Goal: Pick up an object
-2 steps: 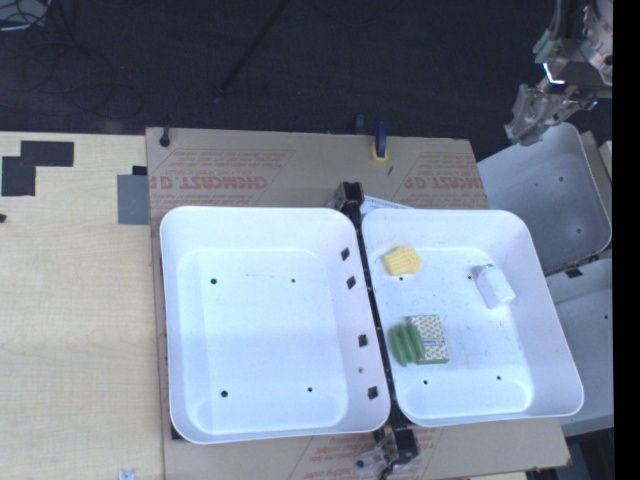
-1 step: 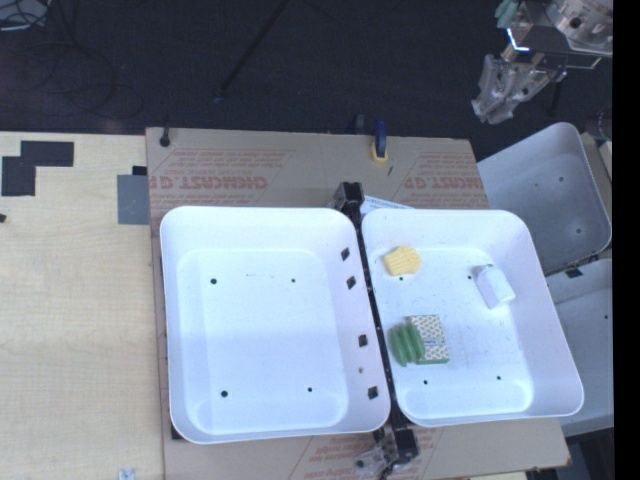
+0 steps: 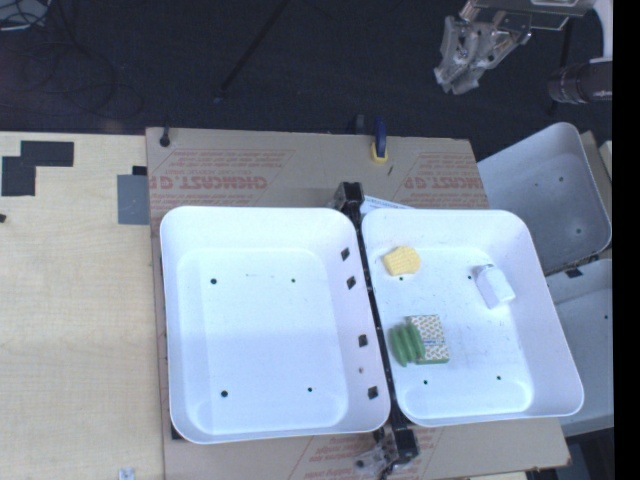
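My gripper (image 3: 462,68) hangs high at the top right of the camera view, well above and behind the bins, with nothing visible between its fingers. In the right bin (image 3: 540,268) lie a yellow waffle-like piece (image 3: 402,261) near the back left, a small white cylinder (image 3: 493,285) toward the right wall, and a green ribbed object (image 3: 405,344) touching a patterned little box (image 3: 430,337) near the middle front.
The left bin (image 3: 180,268) sits beside the right one on a cardboard sheet (image 3: 260,173). A divider with black clips (image 3: 360,298) joins the bins. A grey metal plate (image 3: 555,193) lies to the right of the bins.
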